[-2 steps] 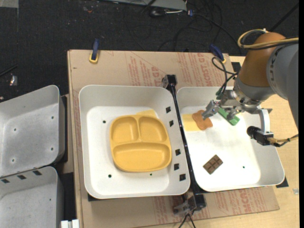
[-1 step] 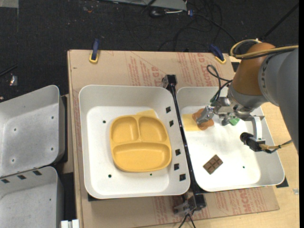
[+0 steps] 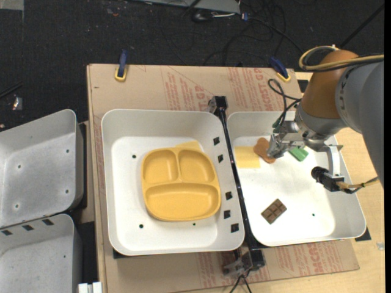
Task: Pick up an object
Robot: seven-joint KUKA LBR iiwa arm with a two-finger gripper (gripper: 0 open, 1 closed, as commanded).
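Robot gripper sits low in right bin, over a brown block beside a yellow slab; finger state can't be told. Green piece nearby. Yellow tray in left bin.

arm cut off at right edge, green object partly hidden behind wrist
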